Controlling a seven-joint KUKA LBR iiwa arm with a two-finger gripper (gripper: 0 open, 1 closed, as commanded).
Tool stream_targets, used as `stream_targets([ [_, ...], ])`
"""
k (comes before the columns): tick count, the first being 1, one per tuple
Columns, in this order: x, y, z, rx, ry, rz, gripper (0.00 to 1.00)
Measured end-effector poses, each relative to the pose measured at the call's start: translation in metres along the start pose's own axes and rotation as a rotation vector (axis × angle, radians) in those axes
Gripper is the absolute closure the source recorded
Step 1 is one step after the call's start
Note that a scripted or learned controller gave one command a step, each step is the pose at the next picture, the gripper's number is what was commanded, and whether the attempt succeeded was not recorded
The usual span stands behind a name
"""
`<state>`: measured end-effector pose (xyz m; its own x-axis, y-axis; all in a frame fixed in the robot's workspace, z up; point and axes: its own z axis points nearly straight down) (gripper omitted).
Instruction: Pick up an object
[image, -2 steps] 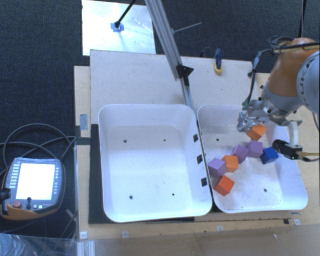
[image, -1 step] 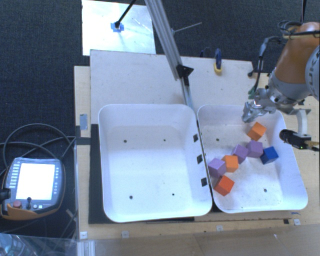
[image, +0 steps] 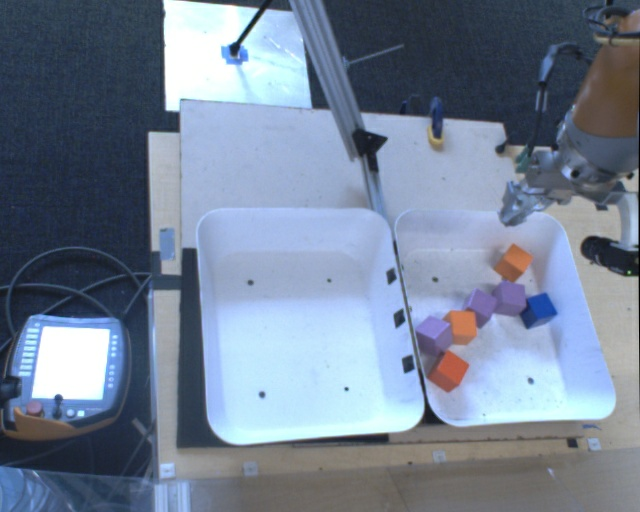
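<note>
My gripper (image: 516, 208) hangs over the back rim of the right bin (image: 585, 400), above and slightly left of an orange cube (image: 514, 262). Nothing shows between its fingers. Several small cubes lie in that bin: three purple ones (image: 510, 297), (image: 481, 304), (image: 433, 333), a blue one (image: 539, 309), a second orange one (image: 462, 325) and a red-orange one (image: 449, 370) nearest the front. They form a loose diagonal cluster from the back right toward the front left of the bin.
The left bin (image: 215, 400) sits beside the right one, a divider with black clips (image: 399, 317) between them. A metal pole (image: 335, 80) slants up from the bins' back junction. A teach pendant (image: 65, 375) lies at far left.
</note>
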<state>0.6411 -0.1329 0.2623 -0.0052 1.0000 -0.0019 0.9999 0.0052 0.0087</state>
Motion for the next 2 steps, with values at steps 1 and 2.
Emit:
stream_targets([
  [1, 0.055, -0.015, -0.002, 0.008, 0.004, -0.005, 1.0],
  [2, 0.101, -0.023, -0.003, 0.007, 0.004, -0.004, 1.0],
])
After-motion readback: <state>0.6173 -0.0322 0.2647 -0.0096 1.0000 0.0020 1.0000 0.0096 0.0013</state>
